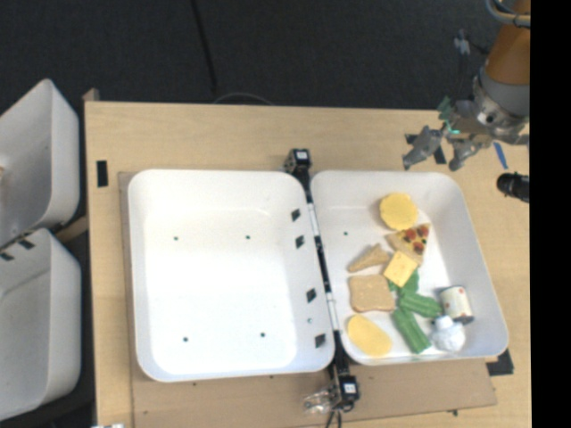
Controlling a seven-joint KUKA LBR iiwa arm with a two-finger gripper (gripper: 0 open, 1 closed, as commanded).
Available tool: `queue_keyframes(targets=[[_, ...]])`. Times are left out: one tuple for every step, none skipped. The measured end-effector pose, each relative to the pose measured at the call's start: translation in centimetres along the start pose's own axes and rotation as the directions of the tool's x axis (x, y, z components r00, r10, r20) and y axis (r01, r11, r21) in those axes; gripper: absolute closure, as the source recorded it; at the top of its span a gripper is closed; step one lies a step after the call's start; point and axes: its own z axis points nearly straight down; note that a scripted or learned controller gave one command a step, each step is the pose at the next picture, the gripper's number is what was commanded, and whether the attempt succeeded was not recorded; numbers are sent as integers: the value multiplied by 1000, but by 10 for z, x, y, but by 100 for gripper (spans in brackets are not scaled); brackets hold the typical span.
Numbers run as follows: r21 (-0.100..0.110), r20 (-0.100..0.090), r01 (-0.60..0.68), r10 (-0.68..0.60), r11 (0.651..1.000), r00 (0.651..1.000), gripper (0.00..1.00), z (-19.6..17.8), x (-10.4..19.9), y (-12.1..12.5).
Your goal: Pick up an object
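Gripper (439, 150) hovers above the right bin's (357, 194) far edge.
Fingers spread wide, holding nothing; toy food (399, 279) lies below.

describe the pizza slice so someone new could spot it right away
Look in the right bin, at the row of toy food along its right half. The pizza slice lies just below the round yellow piece, the only item with red dots.

The wooden tabletop (214, 132) bore two white bins: the right bin (477, 239) just below the claw (437, 150), the left bin (143, 266) farther off.
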Motion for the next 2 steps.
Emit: queue_keyframes(targets=[[10,-2,-3,3,1000,1000,0,124,-17,-7],[3,-1,3,-3,1000,1000,0,156,23,-20]])
